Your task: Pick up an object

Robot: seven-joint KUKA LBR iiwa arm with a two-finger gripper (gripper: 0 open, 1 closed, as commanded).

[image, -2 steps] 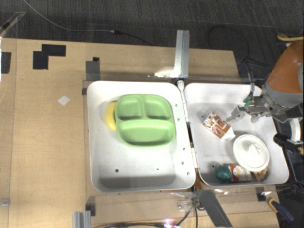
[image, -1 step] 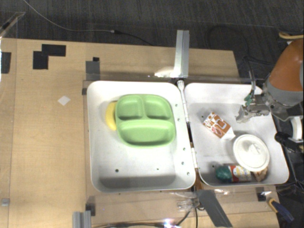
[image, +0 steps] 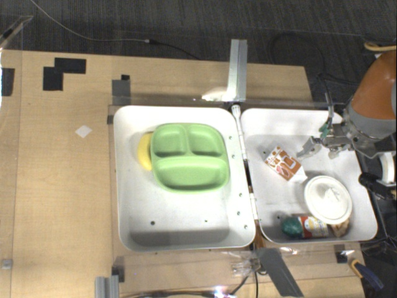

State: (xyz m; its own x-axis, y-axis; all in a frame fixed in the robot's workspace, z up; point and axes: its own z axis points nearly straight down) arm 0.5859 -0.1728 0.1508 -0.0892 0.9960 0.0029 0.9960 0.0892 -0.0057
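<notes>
**Gripper hangs open over the right bin, objects below untouched**

At the far left lies the wooden bench top [image: 56,185], marked with a few black squares near its upper edge. On it sits the left bin [image: 133,222], a shallow white tray with rounded corners. A green divided plate [image: 188,156] rests in the bin's upper half, two small compartments toward the top and one long one below. A yellow object [image: 144,152] peeks out from under the plate's left edge, touching it; too little shows to tell what it is.

A metal post [image: 238,70] rises at the seam between the two bins.

The right bin [image: 263,213] holds the things to be picked. A small red-and-white packet [image: 283,164] lies tilted near the bin's middle. To its lower right stands a round white lidded cup [image: 327,198]. Along the bottom wall lies a bottle [image: 307,226] on its side, green cap to the left, with a red and brown label.

The gripper [image: 322,143] reaches in from the right over the upper part of this bin, above and to the right of the packet. Its two fingers [image: 308,146] are spread apart with nothing between them. Behind it sit the grey wrist and the orange band [image: 377,92] of the arm.
</notes>
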